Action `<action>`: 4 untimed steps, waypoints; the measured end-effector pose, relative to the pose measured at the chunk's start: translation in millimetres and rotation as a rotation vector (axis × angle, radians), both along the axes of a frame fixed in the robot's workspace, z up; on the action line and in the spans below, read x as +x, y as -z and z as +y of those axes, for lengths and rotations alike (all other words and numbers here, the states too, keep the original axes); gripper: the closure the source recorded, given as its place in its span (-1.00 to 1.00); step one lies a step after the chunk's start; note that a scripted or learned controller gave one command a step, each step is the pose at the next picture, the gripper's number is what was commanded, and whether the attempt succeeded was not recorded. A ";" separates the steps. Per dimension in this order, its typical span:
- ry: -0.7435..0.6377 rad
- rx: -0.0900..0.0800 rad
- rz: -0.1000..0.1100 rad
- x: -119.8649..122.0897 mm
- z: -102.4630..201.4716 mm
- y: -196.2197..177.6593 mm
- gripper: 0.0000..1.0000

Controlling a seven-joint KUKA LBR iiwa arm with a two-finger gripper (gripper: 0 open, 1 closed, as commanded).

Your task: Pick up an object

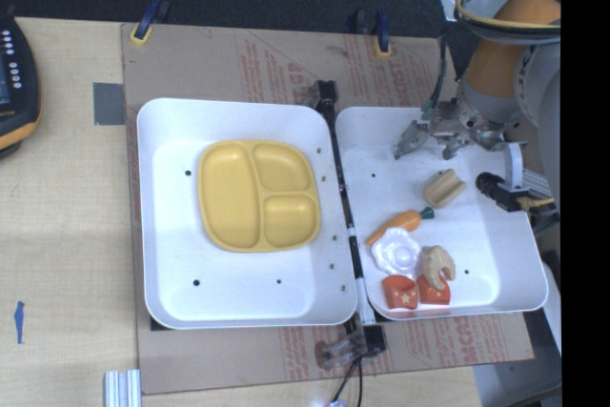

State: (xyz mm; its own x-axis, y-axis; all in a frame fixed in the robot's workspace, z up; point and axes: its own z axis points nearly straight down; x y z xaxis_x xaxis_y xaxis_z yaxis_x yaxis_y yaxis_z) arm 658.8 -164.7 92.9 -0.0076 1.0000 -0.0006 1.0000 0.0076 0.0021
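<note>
Gripper (412, 145) over right bin's (505, 300) far end, fingers apart, holding nothing | toy food near front | yellow plate (258, 195) in left bin (172, 291)

tan cylinder (443, 188), carrot (402, 223), fried egg (396, 254), tomato (401, 292), lying in right bin (519, 286)

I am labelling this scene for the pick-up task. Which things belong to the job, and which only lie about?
Belong to the job:
end effector
right bin
wooden block
carrot
fried egg
red pieces
tan toy

Only lying about:
left bin
yellow divided plate
blue clamps
</note>
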 end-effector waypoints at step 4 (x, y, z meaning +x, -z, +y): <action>0.003 0.000 0.005 -97.4 66.3 -9.4 1.00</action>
State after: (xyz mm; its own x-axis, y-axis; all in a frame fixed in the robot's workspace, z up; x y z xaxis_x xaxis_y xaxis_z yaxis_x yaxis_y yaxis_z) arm 561.4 -98.4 102.3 -0.0046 1.0000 -0.0009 1.0000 0.0046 -0.0034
